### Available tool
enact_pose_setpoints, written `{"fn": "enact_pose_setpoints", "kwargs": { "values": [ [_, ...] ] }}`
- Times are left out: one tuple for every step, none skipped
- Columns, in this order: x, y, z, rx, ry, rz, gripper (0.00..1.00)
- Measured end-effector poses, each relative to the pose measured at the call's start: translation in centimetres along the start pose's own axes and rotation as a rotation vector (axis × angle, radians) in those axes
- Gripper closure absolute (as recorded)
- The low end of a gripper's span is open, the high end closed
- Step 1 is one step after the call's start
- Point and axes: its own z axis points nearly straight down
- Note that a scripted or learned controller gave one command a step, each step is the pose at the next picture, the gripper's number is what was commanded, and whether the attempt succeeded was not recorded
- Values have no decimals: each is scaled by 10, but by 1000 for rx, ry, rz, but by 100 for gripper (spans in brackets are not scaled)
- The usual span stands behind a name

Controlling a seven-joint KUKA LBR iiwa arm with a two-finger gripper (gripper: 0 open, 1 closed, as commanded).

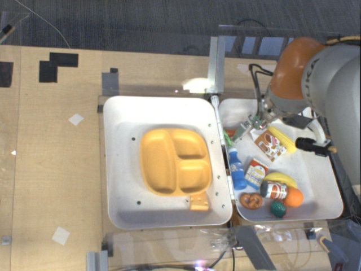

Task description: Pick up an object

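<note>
The arm [316,78] hangs over the right bin [333,205], and I cannot tell how its pincer stands. Below, the snack packet [269,144] lies against the yellow piece [284,139]; packed that tight, a grab could slip or snag two.

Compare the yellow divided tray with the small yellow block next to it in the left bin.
The yellow divided tray is far larger than the small yellow block. The tray has three recessed compartments and rounded corners; the block is flat-faced and squarish. The tray sits mid-bin, the block at the tray's near right corner by the bin's front edge. Both share a similar yellow colour.
</note>
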Motion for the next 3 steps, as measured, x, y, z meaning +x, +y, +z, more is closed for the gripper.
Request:
{"fn": "enact_pose_setpoints", "kwargs": {
  "values": [
    [-2,4,-15,-9,-10,-8,100],
    [17,40,-103,-6,-3,163,100],
    [21,40,-107,1,0,-12,100]
  ]
}}
